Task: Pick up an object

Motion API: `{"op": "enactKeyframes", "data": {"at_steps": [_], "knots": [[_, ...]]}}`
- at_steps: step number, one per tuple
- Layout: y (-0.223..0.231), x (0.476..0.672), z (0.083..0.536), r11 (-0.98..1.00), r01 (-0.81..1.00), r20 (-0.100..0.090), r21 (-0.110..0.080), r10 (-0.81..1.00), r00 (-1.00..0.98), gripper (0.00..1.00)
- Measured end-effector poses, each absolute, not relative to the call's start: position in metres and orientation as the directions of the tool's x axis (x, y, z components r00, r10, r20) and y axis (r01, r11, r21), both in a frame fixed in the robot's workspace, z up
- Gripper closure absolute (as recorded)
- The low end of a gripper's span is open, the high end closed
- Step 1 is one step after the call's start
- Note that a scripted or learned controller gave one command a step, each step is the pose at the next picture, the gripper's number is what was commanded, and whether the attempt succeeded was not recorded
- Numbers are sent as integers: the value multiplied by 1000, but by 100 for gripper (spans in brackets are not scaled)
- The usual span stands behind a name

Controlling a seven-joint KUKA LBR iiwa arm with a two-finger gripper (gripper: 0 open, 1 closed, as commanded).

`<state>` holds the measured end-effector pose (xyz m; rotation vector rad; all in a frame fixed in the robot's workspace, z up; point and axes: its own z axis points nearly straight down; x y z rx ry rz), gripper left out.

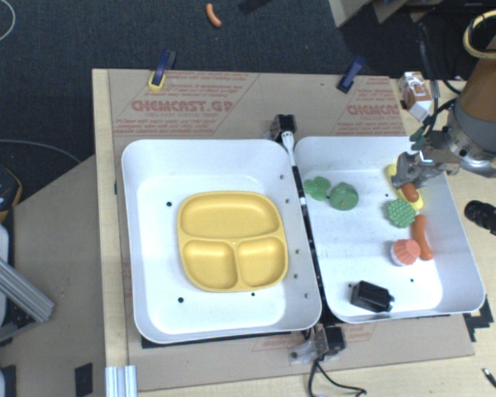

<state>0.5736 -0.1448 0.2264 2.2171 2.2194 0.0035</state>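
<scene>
My gripper (410,174) hangs low over the far right part of the right bin (355,242), the grey arm reaching in from the right. Directly under it lie a small orange piece (408,193) and a yellow piece (392,172), partly hidden by the gripper. Just in front sit a green bumpy item (401,213), an orange sausage-shaped item (422,236) and a pink-red round item (405,252). Two flat green pieces (318,188) (344,197) lie toward the bin's left side. A black block (370,296) rests near the front edge.
The left bin (140,168) holds a yellow divided plate (231,240) in its middle. Clamps sit on the board's back edge and between the bins. A small orange item (213,14) lies on the dark floor beyond the bench.
</scene>
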Motion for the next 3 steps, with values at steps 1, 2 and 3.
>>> {"op": "enactKeyframes", "data": {"at_steps": [1, 2, 3], "knots": [[-84, 578, 219, 6, 1000, 3, -2, 1000, -6, 100], [-39, 580, 217, 5, 1000, 2, -2, 1000, -5, 100], [15, 590, 209, 6, 1000, 2, 1, 1000, -6, 100]]}}
